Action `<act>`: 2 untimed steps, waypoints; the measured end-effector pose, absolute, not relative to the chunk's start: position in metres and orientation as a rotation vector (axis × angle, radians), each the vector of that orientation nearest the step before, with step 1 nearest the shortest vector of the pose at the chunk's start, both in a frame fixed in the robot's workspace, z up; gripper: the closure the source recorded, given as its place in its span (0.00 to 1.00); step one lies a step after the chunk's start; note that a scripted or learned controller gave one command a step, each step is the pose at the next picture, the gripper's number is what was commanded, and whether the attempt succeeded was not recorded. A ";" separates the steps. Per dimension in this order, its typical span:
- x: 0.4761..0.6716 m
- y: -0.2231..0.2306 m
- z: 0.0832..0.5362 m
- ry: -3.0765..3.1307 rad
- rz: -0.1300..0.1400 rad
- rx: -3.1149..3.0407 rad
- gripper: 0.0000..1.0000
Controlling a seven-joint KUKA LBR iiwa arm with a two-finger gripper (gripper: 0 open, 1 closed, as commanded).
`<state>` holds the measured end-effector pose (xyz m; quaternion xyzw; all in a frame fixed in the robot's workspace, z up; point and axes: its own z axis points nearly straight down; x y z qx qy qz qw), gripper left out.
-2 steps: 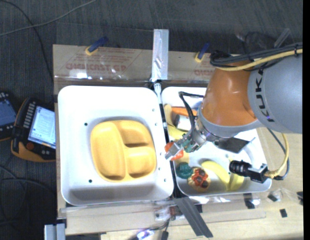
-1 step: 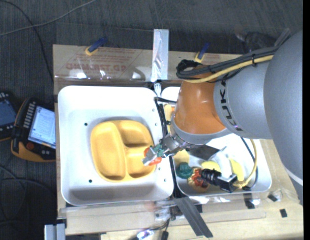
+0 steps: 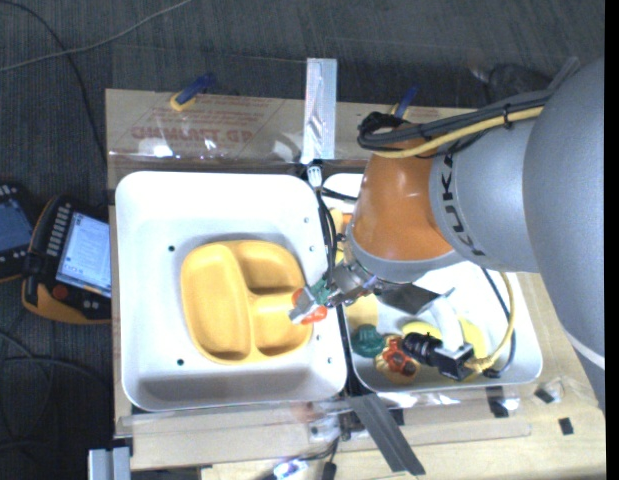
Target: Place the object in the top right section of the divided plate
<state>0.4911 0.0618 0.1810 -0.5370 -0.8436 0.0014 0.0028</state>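
The small orange-red object [image 3: 312, 315] sits at my gripper [image 3: 319, 303], over the right rim of the yellow divided plate [image 3: 224, 308] in the left bin [image 3: 149, 218]. Its long axis appears to run left-right, pointing toward the plate; it is too small to be sure. I cannot tell my jaw state. Judgement: transport nearly complete. Remaining: position over the top right section [image 3: 269, 265], then release.

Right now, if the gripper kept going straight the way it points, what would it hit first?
Probably the yellow divided plate: the gripper points left and down at the plate's right edge, with an orange object at its tip. Height above the plate is unclear.
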 end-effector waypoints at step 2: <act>0.482 0.119 0.174 -2.766 0.006 -1.476 1.00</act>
